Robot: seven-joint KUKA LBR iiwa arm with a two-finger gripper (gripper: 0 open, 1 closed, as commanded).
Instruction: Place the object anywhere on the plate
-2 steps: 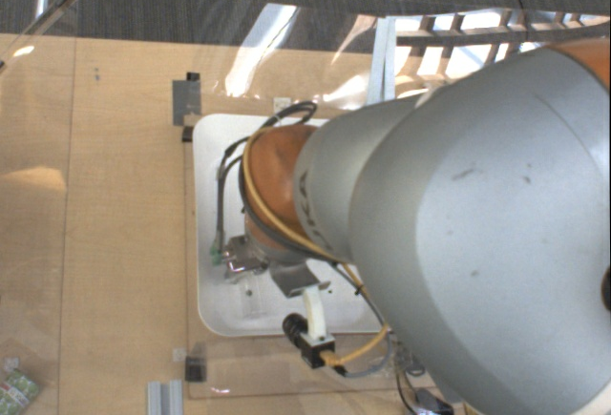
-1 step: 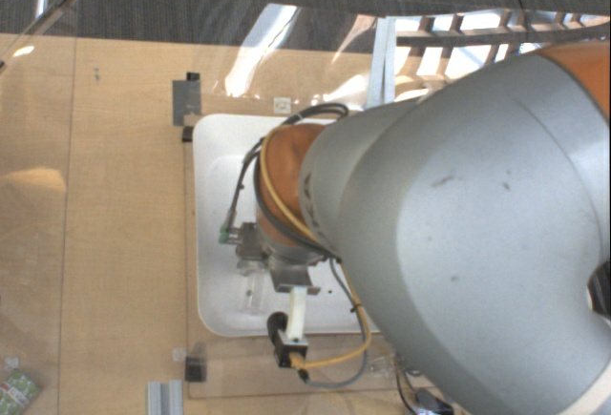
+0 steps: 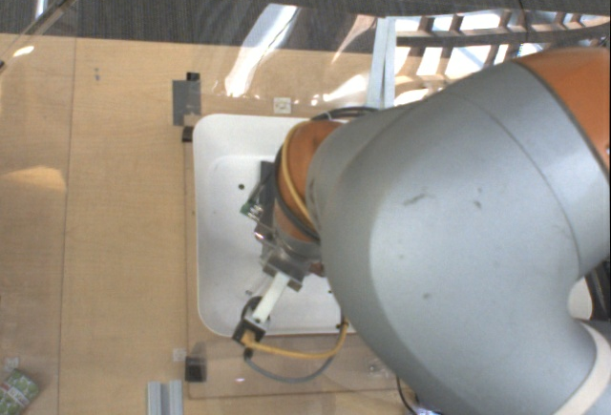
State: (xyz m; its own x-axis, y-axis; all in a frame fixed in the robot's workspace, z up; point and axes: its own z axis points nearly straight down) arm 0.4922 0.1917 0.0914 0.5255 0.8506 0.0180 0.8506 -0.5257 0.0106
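Reaches in from the right with the arm [image 3: 458, 241], big and grey, swelling across the near right of the view. Bends downward at the orange band [image 3: 301, 165], wrist hanging over the middle of the white bin [image 3: 224, 155] on the view's left. Carries the claw [image 3: 272, 241] low over the bin floor, tucked mostly beneath the wrist (released or clenched: cannot tell). Cannot tell where the object lies, nor how it looks, with the arm covering much of the bin; same for the plate. Leaves one small green-and-white packet [image 3: 14, 389] out on the tabletop [image 3: 95, 213], at the near left corner, well apart from the bin.
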